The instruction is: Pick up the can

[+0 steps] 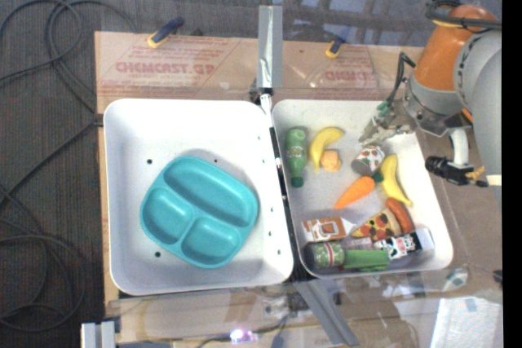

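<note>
The can (pixel 369 160) is small, with a grey end and a red-and-white label. It lies on its side in the upper right part of the right bin (pixel 440 253), between a carrot (pixel 356 191) and a banana (pixel 395 179). My gripper (pixel 382 129) hangs just beyond the can, toward the bin's far right corner. It is open with nothing between its fingers, and its tips sit a little above and behind the can.
The right bin also holds a green bottle (pixel 295 156), a second banana (pixel 325 143), an orange cube (pixel 330 161), a pizza slice (pixel 377 224), a carton (pixel 325 227) and a green jar (pixel 326 255). A teal divided plate (pixel 200 210) lies in the left bin (pixel 122 143).
</note>
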Available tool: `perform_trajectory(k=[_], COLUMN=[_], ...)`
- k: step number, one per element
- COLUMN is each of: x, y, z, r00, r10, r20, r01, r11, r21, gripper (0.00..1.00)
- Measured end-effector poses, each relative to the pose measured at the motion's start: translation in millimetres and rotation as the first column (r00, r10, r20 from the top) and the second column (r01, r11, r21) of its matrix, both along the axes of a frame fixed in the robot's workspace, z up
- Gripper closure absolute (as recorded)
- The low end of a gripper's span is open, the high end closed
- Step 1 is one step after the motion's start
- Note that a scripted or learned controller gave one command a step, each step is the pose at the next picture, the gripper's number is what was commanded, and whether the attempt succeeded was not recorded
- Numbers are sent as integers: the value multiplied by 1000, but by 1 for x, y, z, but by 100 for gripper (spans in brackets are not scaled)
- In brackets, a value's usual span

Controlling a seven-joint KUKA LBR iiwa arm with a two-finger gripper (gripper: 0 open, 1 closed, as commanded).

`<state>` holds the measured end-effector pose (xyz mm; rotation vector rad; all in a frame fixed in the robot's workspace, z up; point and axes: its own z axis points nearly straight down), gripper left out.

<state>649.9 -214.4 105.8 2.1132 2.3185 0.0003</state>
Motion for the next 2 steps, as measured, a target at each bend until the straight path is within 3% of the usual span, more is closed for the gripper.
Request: perform_trajectory(k=[1,2], x=[-49,7], y=[-6,26], z=[-15,90], r00=[803,836], r10=[-595,-549], r20=[8,-4], r01=[595,549], r11=[803,836], r21=[9,-1], gripper=[100,100])
